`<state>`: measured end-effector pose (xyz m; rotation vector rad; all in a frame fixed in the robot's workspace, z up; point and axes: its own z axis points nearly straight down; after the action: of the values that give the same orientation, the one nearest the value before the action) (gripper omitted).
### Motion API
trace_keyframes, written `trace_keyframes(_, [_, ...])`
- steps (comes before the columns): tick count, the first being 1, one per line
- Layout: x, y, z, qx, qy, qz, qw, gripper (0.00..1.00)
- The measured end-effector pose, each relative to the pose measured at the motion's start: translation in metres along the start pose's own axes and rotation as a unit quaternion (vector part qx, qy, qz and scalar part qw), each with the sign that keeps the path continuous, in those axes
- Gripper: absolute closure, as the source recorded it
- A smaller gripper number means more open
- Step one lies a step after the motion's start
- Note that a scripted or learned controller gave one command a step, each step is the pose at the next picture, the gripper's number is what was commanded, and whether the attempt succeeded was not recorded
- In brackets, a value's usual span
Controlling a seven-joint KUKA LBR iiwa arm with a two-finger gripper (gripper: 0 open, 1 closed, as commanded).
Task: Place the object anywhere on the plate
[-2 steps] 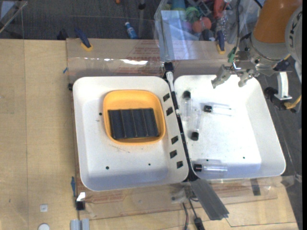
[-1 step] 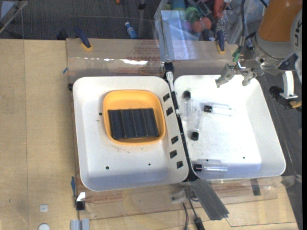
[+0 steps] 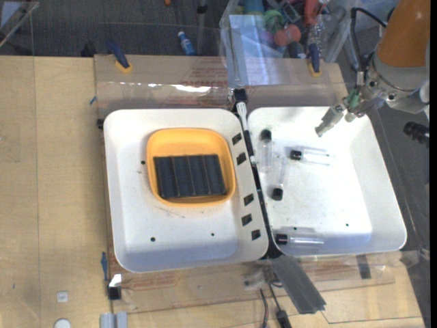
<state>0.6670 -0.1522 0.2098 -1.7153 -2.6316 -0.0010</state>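
Note:
An orange plate [image 3: 158, 145] sits in the left bin [image 3: 130, 231]. On it lies a dark grey ridged rectangular object [image 3: 190, 176], flat and covering most of the plate's middle. My gripper [image 3: 328, 124] hangs over the back of the right bin [image 3: 369, 203], far to the right of the plate and tilted down to the left. Nothing shows in its grasp.
Several clear tubes with black caps lie in the right bin: one [image 3: 311, 156] just below the gripper, one [image 3: 265, 142] near the divider, one [image 3: 299, 238] at the front edge. A clear box of coloured toys [image 3: 287, 19] stands behind the bins.

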Motion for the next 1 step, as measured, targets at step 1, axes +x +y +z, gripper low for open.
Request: trace_keyframes(1, [-0.0205,-0.0081,-0.0058,-0.002,-0.002,0.007,1.0,0.0])
